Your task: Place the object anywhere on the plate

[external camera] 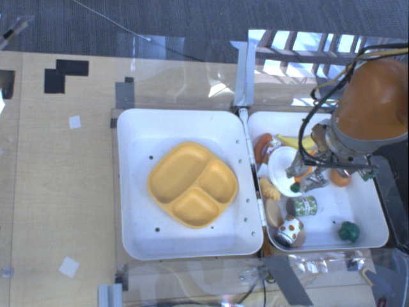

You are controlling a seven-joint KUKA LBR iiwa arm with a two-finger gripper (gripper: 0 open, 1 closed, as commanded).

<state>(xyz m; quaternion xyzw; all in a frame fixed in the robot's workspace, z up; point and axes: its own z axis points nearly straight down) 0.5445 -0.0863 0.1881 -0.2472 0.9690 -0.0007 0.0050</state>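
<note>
Table (pixel 57 190): light wood, carrying two shallow white bins side by side.

Left bin (pixel 137 235): we find one yellow plate (pixel 193 183) with three compartments, lying near the middle, turned at an angle to the bin walls. Nothing lies on it.

Right bin (pixel 374 226): we count a cluster of small items. Along the left wall, from top to bottom: a reddish sausage (pixel 261 147), a pale yellow piece (pixel 269 187), a tan piece (pixel 273 212) and a spotted ball (pixel 289 231) near the bottom corner. A banana (pixel 295 142) lies toward the top, beside a white cup (pixel 281 166). A small green tin (pixel 305 206) lies on its side near the middle. An orange piece (pixel 340 178) sits to the right of the gripper, and a dark green piece (pixel 348 231) rests well apart near the lower right corner.

Gripper (pixel 305 179): low over the right bin, between the white cup and the orange piece, just above the tin. Whether the fingers are released or clenched, we cannot tell.
</note>
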